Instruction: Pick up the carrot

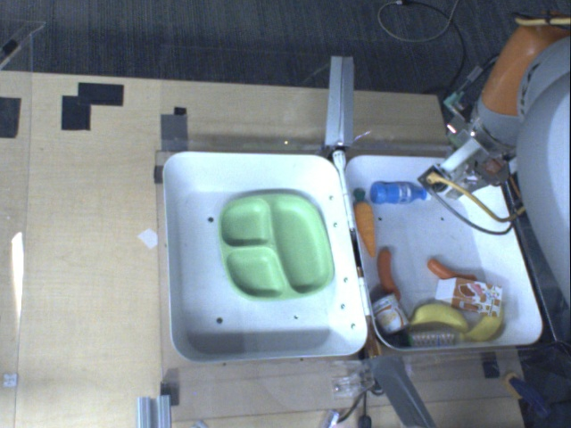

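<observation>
The carrot, orange with a green top, lies along the left wall of the right bin, pointing toward the front. My gripper hangs over the back right part of that bin, well to the right of the carrot and just right of a blue bottle. Nothing shows between gripper and carrot except the bottle.
A green divided plate sits in the left bin. In the right bin lie a red sausage, a second red piece, a juice carton, a banana, a small can and a dark brush.
</observation>
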Available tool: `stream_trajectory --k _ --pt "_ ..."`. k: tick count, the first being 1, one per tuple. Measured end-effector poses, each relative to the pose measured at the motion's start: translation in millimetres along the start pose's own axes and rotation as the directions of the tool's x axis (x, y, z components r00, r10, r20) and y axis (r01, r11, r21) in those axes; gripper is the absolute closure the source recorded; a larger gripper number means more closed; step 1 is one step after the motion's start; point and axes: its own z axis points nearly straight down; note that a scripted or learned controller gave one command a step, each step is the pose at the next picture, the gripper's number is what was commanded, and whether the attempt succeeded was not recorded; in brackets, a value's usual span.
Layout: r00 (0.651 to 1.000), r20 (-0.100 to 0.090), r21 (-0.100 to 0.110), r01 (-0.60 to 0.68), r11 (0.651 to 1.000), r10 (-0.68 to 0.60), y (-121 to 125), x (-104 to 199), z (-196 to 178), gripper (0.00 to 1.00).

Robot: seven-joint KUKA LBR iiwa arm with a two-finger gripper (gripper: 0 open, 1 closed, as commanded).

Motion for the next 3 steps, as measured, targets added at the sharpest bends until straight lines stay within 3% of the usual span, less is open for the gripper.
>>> stream_trajectory --k 1,2,3 --pt "0.971 0.002 0.001 -0.24 0.971 0.24 16 -64 -9 1.0" --pt "0.933 0.0 0.0 -0.36 0.933 0.36 58 -52 103 1.0" --pt "0.933 0.0 0.001 -0.36 0.933 0.36 58 -52 104 0.0"
